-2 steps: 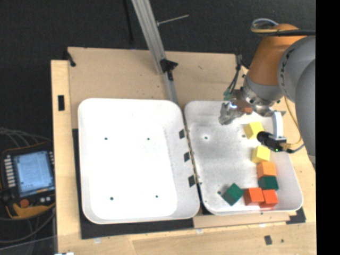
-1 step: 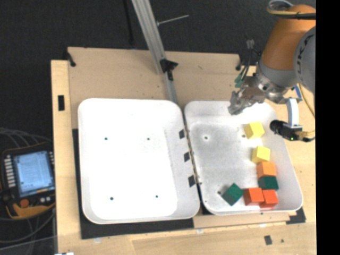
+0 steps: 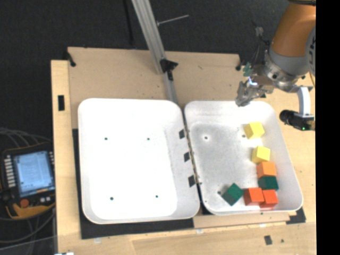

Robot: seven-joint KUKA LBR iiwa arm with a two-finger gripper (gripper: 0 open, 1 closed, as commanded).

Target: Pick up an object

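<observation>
Hovering over the right bin's [image 3: 212, 113] far rim, the gripper [image 3: 245, 96] hangs well apart from the blocks [image 3: 254, 129] along the right wall; its jaws' state is unclear. Wall-hugging cubes risk a missed grasp.

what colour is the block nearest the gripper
Yellow, seen in the camera view, just below the gripper.

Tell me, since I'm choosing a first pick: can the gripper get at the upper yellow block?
Probably yes. The gripper hangs over the far rim of the right bin, and the upper yellow block sits alone below it, apart from the other blocks, nothing covering it.
</observation>
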